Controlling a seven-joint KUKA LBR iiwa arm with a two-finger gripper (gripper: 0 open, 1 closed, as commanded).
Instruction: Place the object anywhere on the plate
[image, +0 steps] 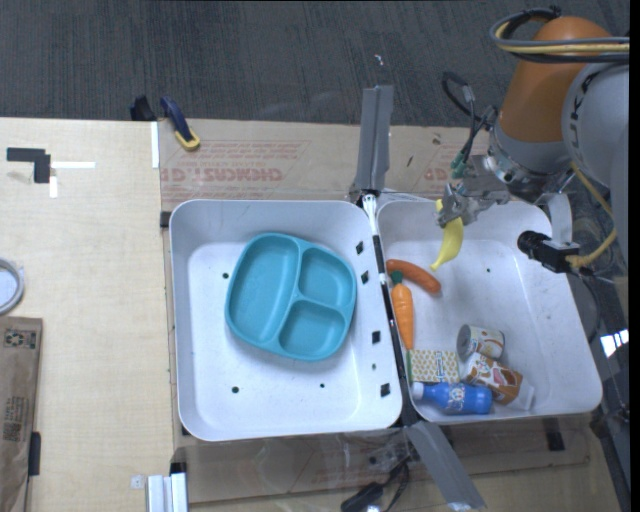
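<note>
While the arm (560, 95) reaches in from the right over the far corner of the right bin (560, 330), I see its gripper (458, 212) with the fingers closed on the top end of a yellow banana (449, 246), which hangs down from them, lifted above the bin floor near the far wall. From my seat the banana looks tilted slightly, its lower tip pointing toward the divider between the bins. Just below it lies a red sausage-shaped toy (414, 277), and beside that an orange carrot (403, 313) runs along the left wall of the right bin. Toward the near end of that bin I can make out a small box (433, 364), a blue bottle (454, 398) on its side, a tipped can (479, 343) and a crumpled packet (497, 379), all close together. Over in the left bin (200, 330) sits the blue plate (291, 296) with three compartments, flat on the floor and well apart from the banana.
</note>
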